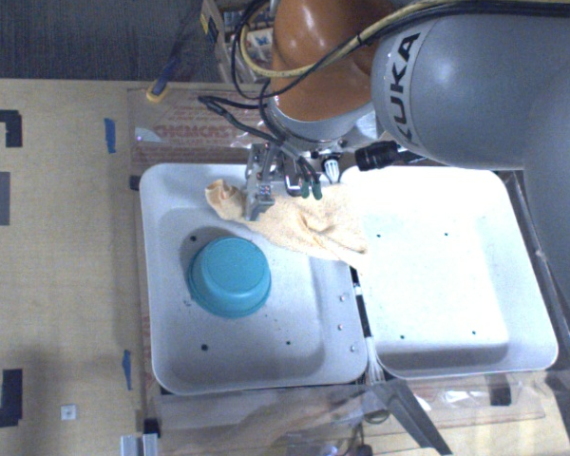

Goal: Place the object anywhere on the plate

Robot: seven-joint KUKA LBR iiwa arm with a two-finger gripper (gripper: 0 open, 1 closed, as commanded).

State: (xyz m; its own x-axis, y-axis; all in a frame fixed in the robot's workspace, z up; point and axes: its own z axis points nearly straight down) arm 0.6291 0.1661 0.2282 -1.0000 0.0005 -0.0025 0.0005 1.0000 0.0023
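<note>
Looking at this front to back: the closest thing is the round teal-blue plastic bowl-like dish (230, 275), sitting upside down in the left shallow white bin (171, 350). There's no flat plate anywhere afaict, so I'm guessing that's the "plate". The right shallow white bin (456, 283) sits just beside it.

Further back, the crumpled pale yellow cloth (299, 224) lies along the far side of the left bin, with one end draped over the divider toward the right bin. That's prob the object, and it's apart from the dish, so nothing's placed yet.

Right at the cloth's far edge is the two-finger gripper (258, 202), pointing down. The fingers look closed or nearly closed on a fold, but tbh I can't tell if it's really pinched.

So imo we're at the grab stage. Next it needs a solid hold, a lift clear of the bin floor, then a short carry toward the camera and a drop on the dish.
</note>
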